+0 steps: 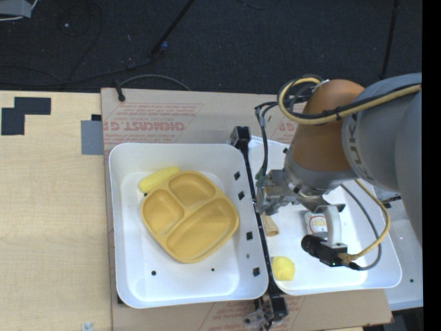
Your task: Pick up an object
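Thick grey arm (386,136), rounded orange band (327,126) above the wrist, yellow and black cables (303,109) looped over it, dark lettering on the grey casing

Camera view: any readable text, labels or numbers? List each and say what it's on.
"CHEMCRET GF" or similar, red print on the cardboard sheet behind the left bin; it reads upside down and the letters are uncertain.
Red print on the cardboard below the bins: too blurred to read.
Dark letters on the grey arm, possibly part of "KUKA": cut off, not readable.
Label on the small jar in the right bin: too small to read.
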Available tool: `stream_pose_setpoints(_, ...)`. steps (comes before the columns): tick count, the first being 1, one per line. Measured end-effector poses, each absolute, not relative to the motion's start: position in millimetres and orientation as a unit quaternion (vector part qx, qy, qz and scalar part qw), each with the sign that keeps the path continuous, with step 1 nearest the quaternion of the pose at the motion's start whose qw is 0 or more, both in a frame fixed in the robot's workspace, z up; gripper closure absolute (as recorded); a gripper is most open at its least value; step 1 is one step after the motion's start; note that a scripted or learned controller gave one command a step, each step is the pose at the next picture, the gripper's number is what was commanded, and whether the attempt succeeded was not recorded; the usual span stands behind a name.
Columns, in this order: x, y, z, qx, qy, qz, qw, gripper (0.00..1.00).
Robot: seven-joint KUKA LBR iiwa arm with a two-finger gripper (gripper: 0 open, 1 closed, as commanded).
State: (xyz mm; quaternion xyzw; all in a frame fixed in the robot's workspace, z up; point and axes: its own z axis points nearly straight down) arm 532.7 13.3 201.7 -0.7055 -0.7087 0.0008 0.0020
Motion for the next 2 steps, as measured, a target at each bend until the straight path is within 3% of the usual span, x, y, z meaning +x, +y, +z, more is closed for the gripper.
stream_pose_setpoints(2,562.6,110,216,-0.705,-0.709,0.0005,0.001,1.00)
